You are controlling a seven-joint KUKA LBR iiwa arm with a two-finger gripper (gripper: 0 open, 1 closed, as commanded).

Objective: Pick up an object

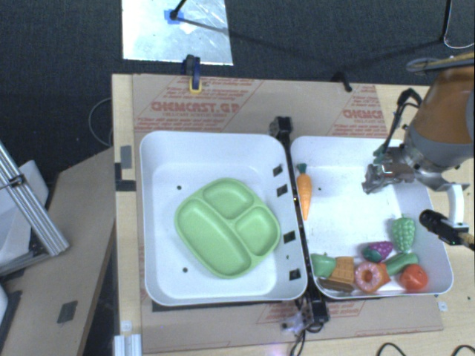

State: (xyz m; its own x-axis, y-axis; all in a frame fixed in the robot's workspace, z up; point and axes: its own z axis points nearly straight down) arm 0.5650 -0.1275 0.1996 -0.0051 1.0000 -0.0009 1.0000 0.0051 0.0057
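Orange carrot (303,186) lay at the right bin's (349,217) left wall; other toy foods (371,265) crowded its near edge. The gripper (377,176) hovered above the far right; its grip I cannot tell.

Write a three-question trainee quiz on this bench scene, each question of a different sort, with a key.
1. True or false: the green divided plate lies in the left bin.
2. Which toy lies alone against the right bin's left wall? A) carrot B) donut C) tomato
3. Fill in: the gripper is over the ___ bin.

Key: 1 true; 2 A; 3 right.
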